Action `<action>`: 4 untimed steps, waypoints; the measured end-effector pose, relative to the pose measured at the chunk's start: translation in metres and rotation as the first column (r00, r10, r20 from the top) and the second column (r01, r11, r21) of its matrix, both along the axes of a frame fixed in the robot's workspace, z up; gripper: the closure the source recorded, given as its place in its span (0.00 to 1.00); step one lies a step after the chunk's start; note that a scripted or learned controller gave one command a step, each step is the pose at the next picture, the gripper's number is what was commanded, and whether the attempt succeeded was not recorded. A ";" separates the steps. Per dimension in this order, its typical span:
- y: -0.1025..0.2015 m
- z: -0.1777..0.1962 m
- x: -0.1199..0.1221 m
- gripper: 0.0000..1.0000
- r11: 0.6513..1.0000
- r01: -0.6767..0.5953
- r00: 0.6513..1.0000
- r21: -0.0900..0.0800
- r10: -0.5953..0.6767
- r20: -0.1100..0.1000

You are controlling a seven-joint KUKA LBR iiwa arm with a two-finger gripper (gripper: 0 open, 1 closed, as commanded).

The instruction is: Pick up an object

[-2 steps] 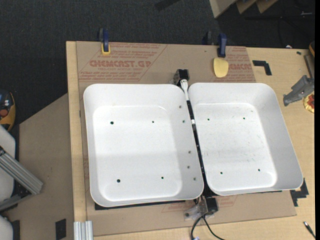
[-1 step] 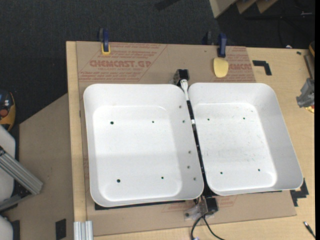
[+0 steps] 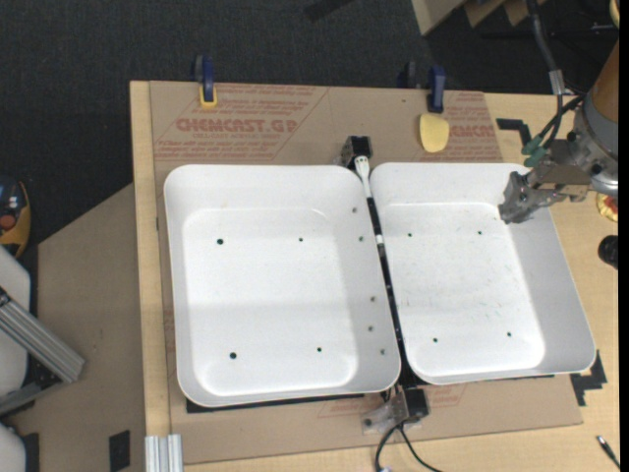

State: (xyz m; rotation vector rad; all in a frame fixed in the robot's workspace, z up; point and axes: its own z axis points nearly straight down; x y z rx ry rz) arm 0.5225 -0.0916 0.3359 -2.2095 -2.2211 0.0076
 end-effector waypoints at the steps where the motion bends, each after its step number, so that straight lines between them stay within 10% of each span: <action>1: 0.033 0.199 -0.007 1.00 1.000 0.001 0.999 -0.004 -0.001 0.033; 2: 0.043 0.045 0.010 1.00 1.000 0.005 1.000 -0.002 -0.005 -0.006; 3: 0.133 -0.046 0.036 1.00 1.000 -0.004 1.000 0.000 0.004 -0.002; 4: 0.158 0.023 0.027 1.00 1.000 0.002 1.000 -0.001 -0.002 0.017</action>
